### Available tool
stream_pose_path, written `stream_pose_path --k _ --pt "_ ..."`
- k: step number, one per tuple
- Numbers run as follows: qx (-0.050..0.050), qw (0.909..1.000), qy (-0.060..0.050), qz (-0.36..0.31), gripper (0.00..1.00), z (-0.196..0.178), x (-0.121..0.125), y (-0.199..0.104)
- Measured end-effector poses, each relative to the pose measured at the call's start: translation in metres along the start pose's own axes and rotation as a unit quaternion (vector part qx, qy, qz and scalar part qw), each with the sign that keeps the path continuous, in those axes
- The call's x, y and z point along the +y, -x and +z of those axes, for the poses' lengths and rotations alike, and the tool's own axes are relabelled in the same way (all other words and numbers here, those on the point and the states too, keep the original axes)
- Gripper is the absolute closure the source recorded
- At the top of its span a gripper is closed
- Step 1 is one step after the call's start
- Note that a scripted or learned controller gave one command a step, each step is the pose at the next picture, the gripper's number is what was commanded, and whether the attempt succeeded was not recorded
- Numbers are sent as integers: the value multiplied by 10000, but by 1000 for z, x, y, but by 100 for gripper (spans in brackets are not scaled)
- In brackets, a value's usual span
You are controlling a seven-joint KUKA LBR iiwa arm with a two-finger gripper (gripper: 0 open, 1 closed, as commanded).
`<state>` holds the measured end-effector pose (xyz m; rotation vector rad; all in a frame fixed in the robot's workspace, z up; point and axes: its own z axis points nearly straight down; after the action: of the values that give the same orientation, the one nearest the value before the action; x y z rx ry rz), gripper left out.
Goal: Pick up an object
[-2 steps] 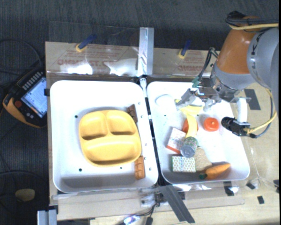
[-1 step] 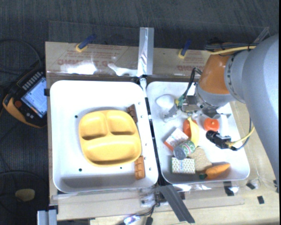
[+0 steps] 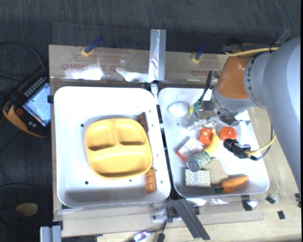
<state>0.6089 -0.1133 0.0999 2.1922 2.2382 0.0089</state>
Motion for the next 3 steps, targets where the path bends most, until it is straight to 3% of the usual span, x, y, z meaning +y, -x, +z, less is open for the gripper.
stream_pose_path --k 1,2,3 --pt "1 10000 -2 -2 0 0 0 0" --pt "-26 9928 9 -1201 0 9 -90 70" --pt "14 9955 -50 -945 0 -78 -72 50"
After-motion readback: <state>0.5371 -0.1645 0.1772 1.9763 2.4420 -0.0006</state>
